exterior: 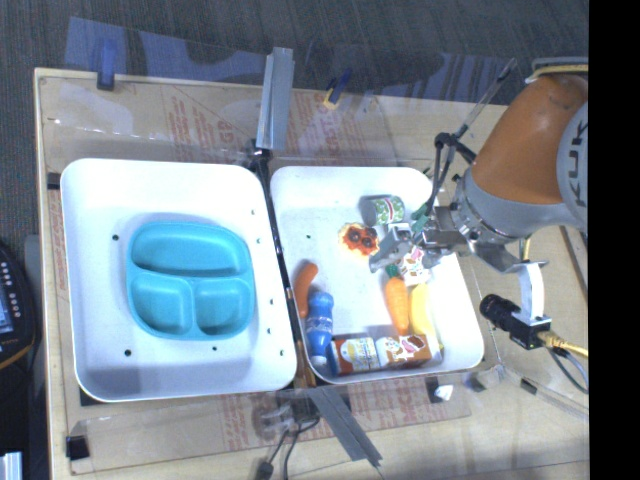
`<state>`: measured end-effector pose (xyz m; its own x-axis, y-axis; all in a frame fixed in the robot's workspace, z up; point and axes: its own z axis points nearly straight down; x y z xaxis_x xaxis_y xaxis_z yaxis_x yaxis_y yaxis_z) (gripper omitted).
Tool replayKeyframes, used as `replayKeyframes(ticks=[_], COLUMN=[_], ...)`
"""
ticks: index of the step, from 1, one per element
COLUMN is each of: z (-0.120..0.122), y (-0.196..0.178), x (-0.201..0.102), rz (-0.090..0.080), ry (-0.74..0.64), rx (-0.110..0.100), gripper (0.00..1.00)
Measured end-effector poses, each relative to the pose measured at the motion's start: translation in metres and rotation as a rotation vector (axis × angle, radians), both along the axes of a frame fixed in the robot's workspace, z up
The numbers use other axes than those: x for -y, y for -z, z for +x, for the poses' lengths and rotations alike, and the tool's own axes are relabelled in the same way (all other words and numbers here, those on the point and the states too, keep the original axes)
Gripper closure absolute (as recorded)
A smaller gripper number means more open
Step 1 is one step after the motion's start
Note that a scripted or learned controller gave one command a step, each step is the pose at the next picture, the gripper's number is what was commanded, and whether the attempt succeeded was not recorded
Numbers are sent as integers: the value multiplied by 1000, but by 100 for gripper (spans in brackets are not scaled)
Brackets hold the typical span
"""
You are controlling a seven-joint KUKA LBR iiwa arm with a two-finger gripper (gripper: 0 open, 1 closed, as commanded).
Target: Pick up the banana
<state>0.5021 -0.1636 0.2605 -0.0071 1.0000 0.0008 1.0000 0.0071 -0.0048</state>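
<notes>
Banana (421, 312) lay in right bin (290, 198), near right wall, beside carrot (398, 303), not lifted. Gripper (408, 251) hovered just above its upper end; finger state could not be told. Grasp and lift judged left.

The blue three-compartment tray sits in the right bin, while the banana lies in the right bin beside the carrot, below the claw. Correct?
Not quite. The camera view shows the blue tray in the left bin, not the right. The rest holds: the banana lies beside the carrot in the right bin, below the claw.
</notes>
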Motion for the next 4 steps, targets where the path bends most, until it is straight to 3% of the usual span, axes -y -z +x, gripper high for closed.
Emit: replayKeyframes(ticks=[1,2,3,4], z=[1,55,95,135], y=[-10,-39,-8,26], x=[0,-26,43,44], rz=[0,-1,-1,-1], ry=[-6,-61,-31,-60], rx=[-2,3,2,3], gripper=[100,100,100,100])
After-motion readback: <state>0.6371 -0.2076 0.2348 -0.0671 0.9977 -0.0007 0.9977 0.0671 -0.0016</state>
